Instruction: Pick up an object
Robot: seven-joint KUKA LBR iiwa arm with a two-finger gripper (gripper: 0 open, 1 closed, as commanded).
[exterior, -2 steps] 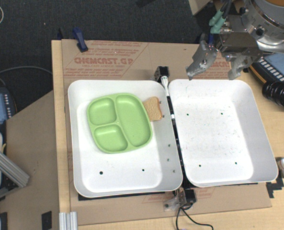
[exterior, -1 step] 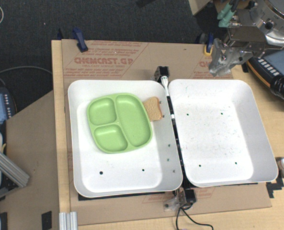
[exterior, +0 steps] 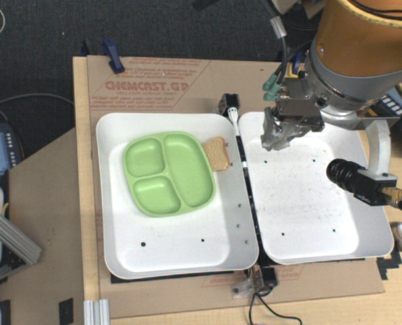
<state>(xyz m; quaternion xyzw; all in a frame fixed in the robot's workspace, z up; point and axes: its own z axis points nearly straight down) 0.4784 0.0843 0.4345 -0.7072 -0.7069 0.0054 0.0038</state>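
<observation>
Counting for you — two bins: left bin (exterior: 119,239) holds one green plate (exterior: 169,173) and one cracker (exterior: 217,154) touching it; gripper (exterior: 276,141) over right bin (exterior: 309,235), grip state unreadable.

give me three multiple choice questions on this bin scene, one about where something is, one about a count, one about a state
1. Where does the light green plastic divided plate lie?
A. in the left white bin
B. in the right white bin
C. on the cardboard

2. How many compartments does that plate have?
A. two
B. three
C. five

3. How does the tan biscuit-like piece sit relative to the plate?
A. in a compartment
B. against the plate's right rim
C. far off in the other bin

Answers:
1. A: the plate rests on the floor of the left white bin.
2. B: its ridges divide it into one long section and two smaller ones.
3. B: the piece lies on the bin floor touching the rim, while the end effector is over the right white bin.
</observation>
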